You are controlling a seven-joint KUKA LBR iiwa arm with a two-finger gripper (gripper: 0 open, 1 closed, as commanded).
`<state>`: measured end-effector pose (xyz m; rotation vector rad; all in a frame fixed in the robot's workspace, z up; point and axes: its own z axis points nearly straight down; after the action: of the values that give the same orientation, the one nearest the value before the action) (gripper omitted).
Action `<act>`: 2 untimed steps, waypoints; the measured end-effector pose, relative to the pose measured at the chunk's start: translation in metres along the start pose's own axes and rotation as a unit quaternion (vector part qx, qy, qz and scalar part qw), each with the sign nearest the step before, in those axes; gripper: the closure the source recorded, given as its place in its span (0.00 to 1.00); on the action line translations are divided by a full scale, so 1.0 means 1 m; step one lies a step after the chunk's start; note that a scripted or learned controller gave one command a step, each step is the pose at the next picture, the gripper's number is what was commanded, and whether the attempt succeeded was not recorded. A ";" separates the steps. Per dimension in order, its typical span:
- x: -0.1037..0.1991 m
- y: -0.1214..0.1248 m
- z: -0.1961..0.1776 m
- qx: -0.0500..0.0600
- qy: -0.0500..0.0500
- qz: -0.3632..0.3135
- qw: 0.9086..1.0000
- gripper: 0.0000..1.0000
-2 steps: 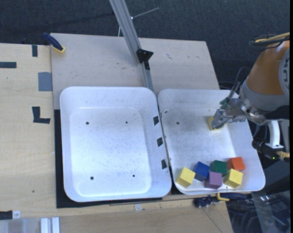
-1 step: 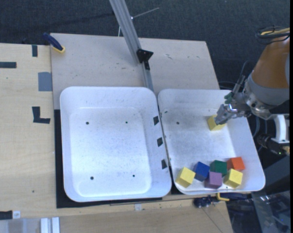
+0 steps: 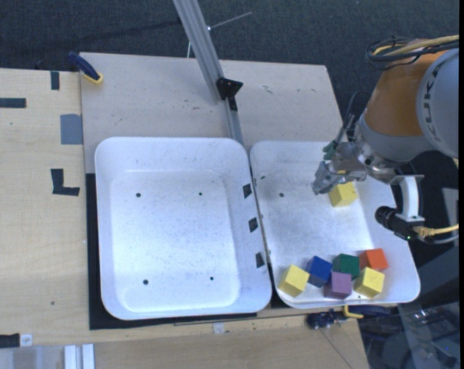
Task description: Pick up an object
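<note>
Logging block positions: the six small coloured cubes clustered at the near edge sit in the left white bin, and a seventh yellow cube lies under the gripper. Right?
Not quite. The camera view shows the six small coloured cubes in the right white bin, not the left; the seventh yellow cube does lie under the gripper.

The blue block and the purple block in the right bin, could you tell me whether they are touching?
Touching. The camera view shows the blue block pressed against the purple block in the cluster at the right bin's near edge, with no white floor between them.
</note>
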<state>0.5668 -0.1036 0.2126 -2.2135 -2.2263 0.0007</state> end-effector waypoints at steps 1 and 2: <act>0.056 0.020 -0.009 -0.001 0.000 -0.001 1.000 1.00; 0.119 0.034 -0.008 0.000 0.001 -0.001 1.000 1.00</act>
<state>0.6001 0.0151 0.2204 -2.2108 -2.2284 -0.0013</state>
